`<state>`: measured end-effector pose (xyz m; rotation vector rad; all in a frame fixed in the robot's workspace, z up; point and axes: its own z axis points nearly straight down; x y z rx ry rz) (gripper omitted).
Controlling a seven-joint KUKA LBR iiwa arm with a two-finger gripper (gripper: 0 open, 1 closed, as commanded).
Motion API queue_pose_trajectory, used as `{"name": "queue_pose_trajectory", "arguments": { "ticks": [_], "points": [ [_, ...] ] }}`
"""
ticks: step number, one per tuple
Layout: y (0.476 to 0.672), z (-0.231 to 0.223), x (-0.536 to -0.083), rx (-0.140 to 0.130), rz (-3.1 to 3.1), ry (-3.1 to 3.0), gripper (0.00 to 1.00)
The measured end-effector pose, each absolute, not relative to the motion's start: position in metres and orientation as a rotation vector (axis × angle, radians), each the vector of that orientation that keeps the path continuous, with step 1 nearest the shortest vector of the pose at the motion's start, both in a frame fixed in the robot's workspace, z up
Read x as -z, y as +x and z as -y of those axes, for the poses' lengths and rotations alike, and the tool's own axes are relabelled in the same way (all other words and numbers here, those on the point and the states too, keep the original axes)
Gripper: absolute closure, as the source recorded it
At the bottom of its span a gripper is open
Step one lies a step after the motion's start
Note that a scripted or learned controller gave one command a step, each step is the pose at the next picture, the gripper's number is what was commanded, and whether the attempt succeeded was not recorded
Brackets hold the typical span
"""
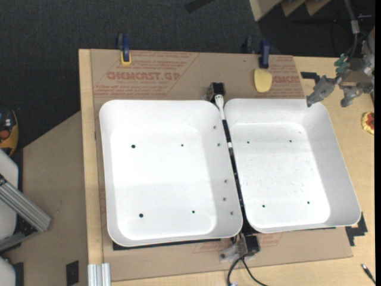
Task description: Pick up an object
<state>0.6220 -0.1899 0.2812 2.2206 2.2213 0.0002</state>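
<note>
My gripper [331, 96] hangs at the far right, just past the back right corner of the right bin [333, 159]. Its two grey fingers are spread apart, so it is open, with nothing between them. A small pale yellow object [262, 80] lies on the cardboard board behind the right bin, outside both bins and well left of the gripper. The left bin [119, 159] sits beside the right one, and the two touch along the middle.
Blue clamps [124, 42] [264, 50] hold the board's back edge. A black fitting [216, 90] sits where the bins meet at the back, and cables [241, 252] at the front. A small orange-red item [368, 121] lies at the right edge.
</note>
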Motion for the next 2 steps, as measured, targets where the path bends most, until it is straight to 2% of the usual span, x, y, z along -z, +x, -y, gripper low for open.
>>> {"name": "queue_pose_trajectory", "arguments": {
  "ticks": [1, 2],
  "points": [
    [0.623, 0.19, -0.292, -0.003, -2.219, 2.217, 1.0],
    [0.613, 0.209, -0.547, -0.013, -2.207, 2.205, 1.0]
  ]
}}
